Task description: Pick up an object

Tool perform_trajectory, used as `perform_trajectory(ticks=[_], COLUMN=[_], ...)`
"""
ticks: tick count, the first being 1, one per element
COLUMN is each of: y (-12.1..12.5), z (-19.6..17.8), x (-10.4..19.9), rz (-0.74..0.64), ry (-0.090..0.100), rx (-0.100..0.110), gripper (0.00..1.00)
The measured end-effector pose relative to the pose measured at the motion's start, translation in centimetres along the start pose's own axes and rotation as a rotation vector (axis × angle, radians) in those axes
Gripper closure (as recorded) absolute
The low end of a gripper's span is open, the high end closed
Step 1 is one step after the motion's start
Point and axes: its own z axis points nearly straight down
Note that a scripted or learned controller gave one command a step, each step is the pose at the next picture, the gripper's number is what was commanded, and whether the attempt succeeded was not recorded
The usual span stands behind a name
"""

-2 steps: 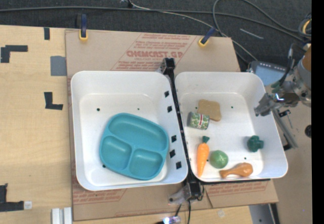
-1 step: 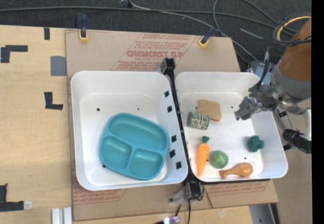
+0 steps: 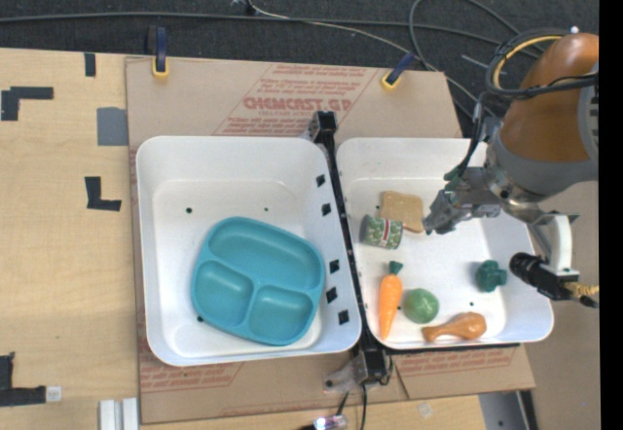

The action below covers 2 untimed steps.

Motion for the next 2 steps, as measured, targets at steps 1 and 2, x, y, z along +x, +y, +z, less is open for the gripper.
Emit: perform_trajectory(ticks=[1, 2], y=[-0.2, -1.2], z=[-0.6, -0.1], x=[5.3, 10.8], rz=[-0.002, -0.001], ry=[0.001, 0.000], rx=[-0.001, 0.001], gripper=[1.00, 1.00])
